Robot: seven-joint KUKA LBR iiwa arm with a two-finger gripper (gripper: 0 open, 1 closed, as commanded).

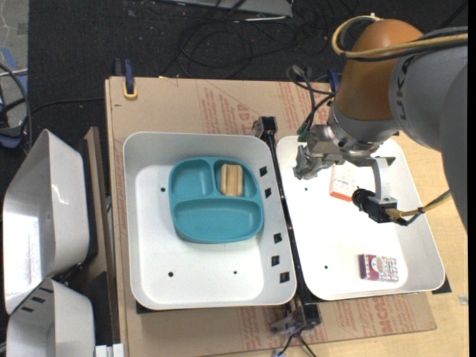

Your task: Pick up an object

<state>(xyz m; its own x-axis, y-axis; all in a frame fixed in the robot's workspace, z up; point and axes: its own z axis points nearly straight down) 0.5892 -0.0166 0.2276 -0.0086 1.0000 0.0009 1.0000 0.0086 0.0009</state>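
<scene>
My claw [321,157] hangs over the right bin [424,274], grip state I cannot tell; a small card [343,184] lies at its four o'clock.

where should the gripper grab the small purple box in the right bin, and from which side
Take the small purple box across its two longer edges, coming straight down from above. It seems to lie flat on the right bin floor near the front corner, with open floor around it, so fingers should fit on both sides. The gripper sits further back in the bin, by a white and red card.
</scene>
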